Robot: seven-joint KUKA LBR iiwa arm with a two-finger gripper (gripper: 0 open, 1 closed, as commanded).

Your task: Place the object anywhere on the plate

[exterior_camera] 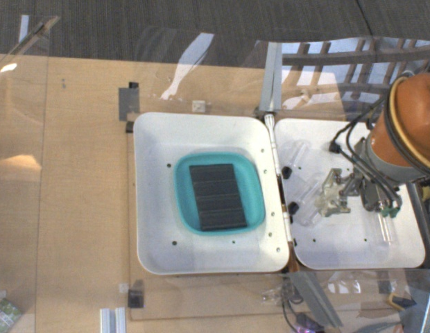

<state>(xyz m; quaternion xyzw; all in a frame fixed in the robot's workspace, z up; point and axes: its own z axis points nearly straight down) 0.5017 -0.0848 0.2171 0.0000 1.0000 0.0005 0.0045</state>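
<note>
1. Wooden bench (69, 207) is stretching under both bins, with dark ribbed flooring running along the top of the view.
2. Two white bins are sitting side by side, their inner edges touching: the left bin (154, 186) and the right bin (354, 248).
3. A teal plate (183, 186) is lying in the middle of the left bin.
4. A dark ribbed slab (217, 196) is resting flat on the plate, slightly tilted, well inside its rim.
5. The arm (413, 127), its orange band showing at the right edge, is reaching in over the right bin, with black cables looping beside the wrist.
6. The gripper (324, 201) is hanging low over the right bin, pointing left, toward the divider between the bins.
7. I cannot tell how the jaws are standing: the metal parts are blending with pale, glassy shapes on the bin floor.
8. A clear, hard-to-read shape (303, 186) is lying just beside the gripper in the right bin; whether it is touching the gripper is unclear.
</note>
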